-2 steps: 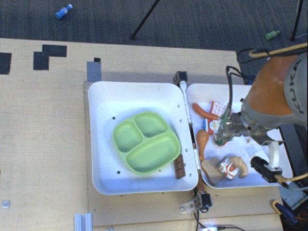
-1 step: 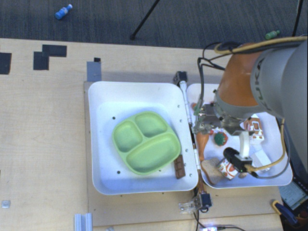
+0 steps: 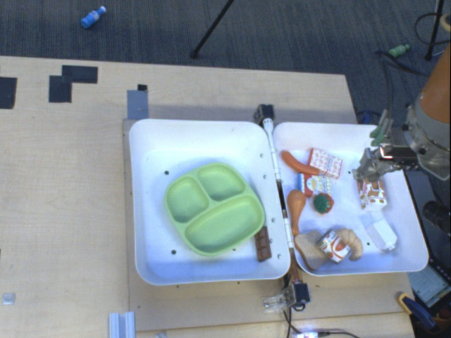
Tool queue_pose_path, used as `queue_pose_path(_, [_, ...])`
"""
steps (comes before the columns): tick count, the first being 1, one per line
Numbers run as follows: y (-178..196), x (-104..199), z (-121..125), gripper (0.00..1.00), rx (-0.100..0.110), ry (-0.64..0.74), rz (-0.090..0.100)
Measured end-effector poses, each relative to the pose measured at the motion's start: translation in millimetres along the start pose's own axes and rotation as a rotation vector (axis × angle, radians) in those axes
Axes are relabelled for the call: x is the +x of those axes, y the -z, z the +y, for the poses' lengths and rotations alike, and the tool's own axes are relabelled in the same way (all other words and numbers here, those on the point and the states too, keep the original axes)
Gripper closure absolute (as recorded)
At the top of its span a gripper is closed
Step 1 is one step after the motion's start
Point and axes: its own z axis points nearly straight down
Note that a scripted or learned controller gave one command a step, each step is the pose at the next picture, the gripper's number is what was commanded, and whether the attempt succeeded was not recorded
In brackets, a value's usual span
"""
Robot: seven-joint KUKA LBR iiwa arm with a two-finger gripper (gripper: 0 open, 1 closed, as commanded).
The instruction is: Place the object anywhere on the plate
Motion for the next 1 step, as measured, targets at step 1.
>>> queue_pose_path(1, [-0.7, 0.7, -0.2, 0.0, 0.002, 0.001, 0.0])
